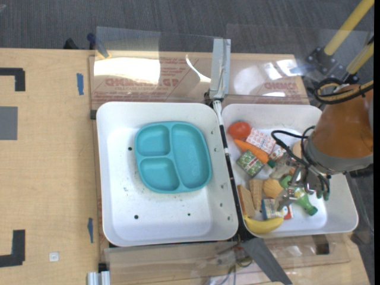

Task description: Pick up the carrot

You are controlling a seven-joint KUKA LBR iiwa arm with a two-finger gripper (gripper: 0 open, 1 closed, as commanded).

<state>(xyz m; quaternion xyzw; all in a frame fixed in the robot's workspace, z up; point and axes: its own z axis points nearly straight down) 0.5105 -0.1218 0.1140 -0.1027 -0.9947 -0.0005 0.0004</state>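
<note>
Fingers (287,195) parted beside diagonally lying carrot (251,150)

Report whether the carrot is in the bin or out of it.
In, not lifted. The carrot lies in the right bin among the other toy foods, below the tomato; the gripper is to its right, apart from it.

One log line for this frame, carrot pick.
phase: over right bin | gripper: low among the toys, right of carrot | carrot: lying in bin beside tomato, not held | left bin: teal plate
</note>
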